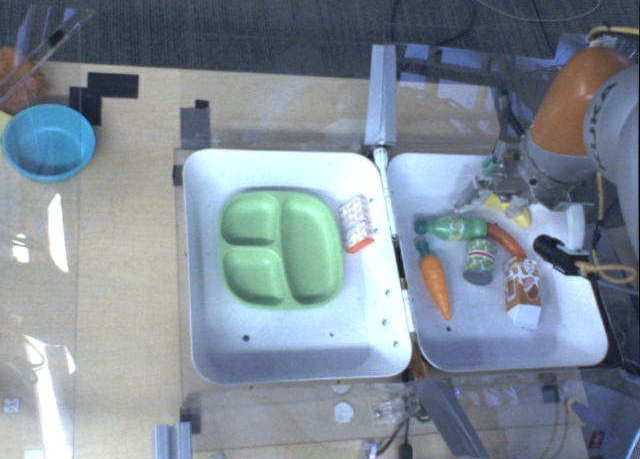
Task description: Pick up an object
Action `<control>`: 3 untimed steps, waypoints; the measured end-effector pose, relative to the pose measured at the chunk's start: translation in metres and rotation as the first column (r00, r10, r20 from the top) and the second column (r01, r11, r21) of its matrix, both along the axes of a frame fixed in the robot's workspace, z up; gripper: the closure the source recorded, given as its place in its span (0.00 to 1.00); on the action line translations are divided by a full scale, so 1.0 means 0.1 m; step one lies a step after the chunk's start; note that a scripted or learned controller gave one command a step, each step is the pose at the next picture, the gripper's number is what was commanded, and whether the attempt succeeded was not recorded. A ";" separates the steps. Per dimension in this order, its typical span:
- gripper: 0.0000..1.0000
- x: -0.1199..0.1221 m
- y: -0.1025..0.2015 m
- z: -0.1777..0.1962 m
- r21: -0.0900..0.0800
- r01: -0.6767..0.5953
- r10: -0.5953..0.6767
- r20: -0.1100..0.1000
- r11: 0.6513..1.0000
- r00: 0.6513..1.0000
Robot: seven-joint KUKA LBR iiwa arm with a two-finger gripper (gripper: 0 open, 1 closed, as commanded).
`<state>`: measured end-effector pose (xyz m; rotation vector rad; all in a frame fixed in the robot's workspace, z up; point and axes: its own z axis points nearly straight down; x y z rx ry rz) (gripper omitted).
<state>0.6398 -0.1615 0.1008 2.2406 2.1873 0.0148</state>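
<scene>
Nearest the bench's front edge, the two white bins are sitting side by side, the left bin (215, 347) and the right bin (570, 347) touching along their inner walls. In the left bin a green divided plate (280, 247) is lying near the middle, with a small red and white packet (356, 224) just beside its right rim, close to the bin's inner wall. In the right bin a brown and white carton (522, 292) is lying toward the front right, a carrot (434, 283) is lying toward the left wall, and a small can (481, 260) is standing between them. Just behind these a green bottle (452, 229) is lying on its side, and an orange pepper (505, 240) is lying beside the can. Farther back, the hand (497, 187) is hanging low over the right bin's rear part, above a yellow thing (512, 210) that it partly hides; whether the hand is released or clenched is impossible to tell. Well apart, at the bench's far left edge, a blue bowl (49, 142) is sitting.
</scene>
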 end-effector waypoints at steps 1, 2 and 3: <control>1.00 0.02 0.02 0.13 0.000 -0.003 0.003 0.007 1.000 1.000; 0.00 0.02 0.02 0.13 0.000 -0.003 0.003 0.006 1.000 1.000; 1.00 0.05 0.03 0.25 0.000 -0.006 0.006 0.013 1.000 1.000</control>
